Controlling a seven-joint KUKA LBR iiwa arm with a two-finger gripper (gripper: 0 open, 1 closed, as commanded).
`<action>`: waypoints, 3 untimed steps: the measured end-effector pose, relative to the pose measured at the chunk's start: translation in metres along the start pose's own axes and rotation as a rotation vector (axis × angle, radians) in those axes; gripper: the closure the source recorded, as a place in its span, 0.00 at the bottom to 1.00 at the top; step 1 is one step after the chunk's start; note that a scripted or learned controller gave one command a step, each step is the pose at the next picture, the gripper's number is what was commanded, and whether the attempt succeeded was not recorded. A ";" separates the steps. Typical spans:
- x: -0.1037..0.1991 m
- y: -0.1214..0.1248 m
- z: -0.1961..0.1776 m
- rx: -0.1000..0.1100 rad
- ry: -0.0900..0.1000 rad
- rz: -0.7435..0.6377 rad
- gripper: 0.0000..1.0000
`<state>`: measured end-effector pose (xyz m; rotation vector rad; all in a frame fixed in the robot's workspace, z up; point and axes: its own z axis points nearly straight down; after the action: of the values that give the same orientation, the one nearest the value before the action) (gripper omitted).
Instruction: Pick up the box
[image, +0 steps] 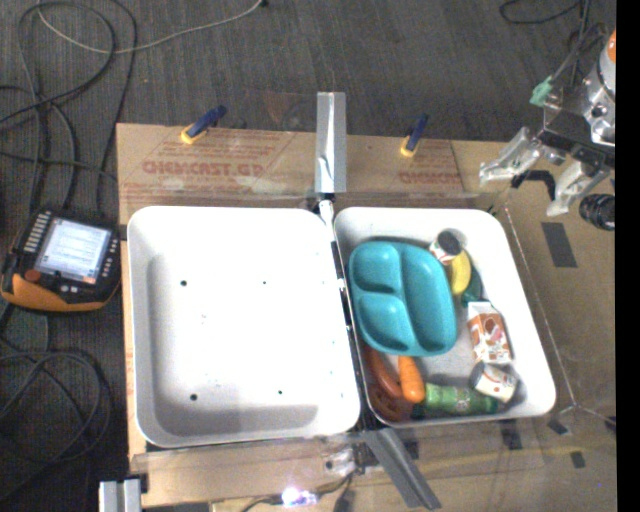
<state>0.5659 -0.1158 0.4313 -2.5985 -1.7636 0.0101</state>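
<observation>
Two pale fingers (500, 162) of the pincer (535, 175) stand splayed wide apart at the upper right of the scene, with nothing between them and nothing touched; the pincer is released and hangs over the brown table (590, 300), outside the bins.

Below the pincer and a little to its left, well apart from it, lies the box (489, 335), a small carton with a white and red-brown printed face, resting flat in the right bin (520, 250) against its right-hand wall. Its print is too small to read. Just below the box sits a small white cup-like thing (496, 383), and beside that a green bottle (458, 400) on its side. Left of the box is a teal divided tray (402, 297); between tray and pincer lie a yellow banana (459, 271) and a dark round lid (449, 241). An orange carrot (411, 378) lies at the bin's lower part.

Far to the pincer's left is the left bin (240, 320). On the cardboard sheet (220, 165) behind it, faint red lettering runs, which seems to read "CHEMCAST GP", though I cannot be sure.
</observation>
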 end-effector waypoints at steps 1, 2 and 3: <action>-0.065 -0.034 0.139 0.003 0.001 0.106 0.00; -0.121 -0.039 0.232 0.004 0.002 0.256 0.00; -0.065 -0.004 0.313 -0.033 0.007 0.412 0.00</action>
<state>0.5365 -0.1757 0.1191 -2.9270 -1.2034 -0.0280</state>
